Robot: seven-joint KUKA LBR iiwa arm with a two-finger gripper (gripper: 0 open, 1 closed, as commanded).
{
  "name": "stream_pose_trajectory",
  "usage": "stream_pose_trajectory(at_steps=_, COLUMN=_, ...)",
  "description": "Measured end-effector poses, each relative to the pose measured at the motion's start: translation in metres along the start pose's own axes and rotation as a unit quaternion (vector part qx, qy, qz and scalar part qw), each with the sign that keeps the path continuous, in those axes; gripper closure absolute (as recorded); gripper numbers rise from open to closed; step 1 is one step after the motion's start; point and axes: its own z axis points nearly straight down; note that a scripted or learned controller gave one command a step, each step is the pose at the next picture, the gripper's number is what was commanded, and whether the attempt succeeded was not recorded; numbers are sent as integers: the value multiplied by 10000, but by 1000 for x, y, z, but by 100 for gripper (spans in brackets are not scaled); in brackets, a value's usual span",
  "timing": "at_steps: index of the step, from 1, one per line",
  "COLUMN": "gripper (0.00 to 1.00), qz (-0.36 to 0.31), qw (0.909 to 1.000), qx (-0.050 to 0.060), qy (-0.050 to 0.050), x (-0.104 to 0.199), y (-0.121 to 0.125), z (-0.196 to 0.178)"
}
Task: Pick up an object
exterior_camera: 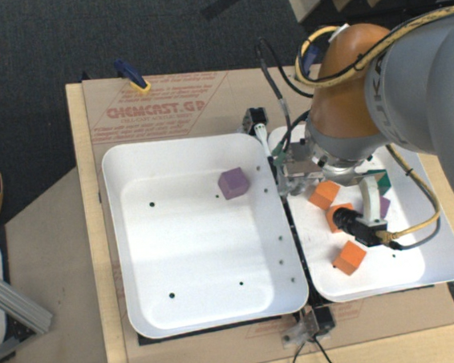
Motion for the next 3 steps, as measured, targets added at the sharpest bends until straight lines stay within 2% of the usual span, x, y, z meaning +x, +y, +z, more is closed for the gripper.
stream_pose_trajectory(at_steps=1, gripper=100, qz=48, qw=10000, qx=41, qy=-12, x=19, y=9, z=-23)
stream_pose_trajectory(at_steps=2, gripper=100, qz=30, qw=10000, qx=23, qy=-6, x=73, y=54, z=-53)
stream_pose_trajectory(at_steps=3, gripper=100, qz=64, qw=9999, qx=113, qy=-11, x=85, y=5, z=23)
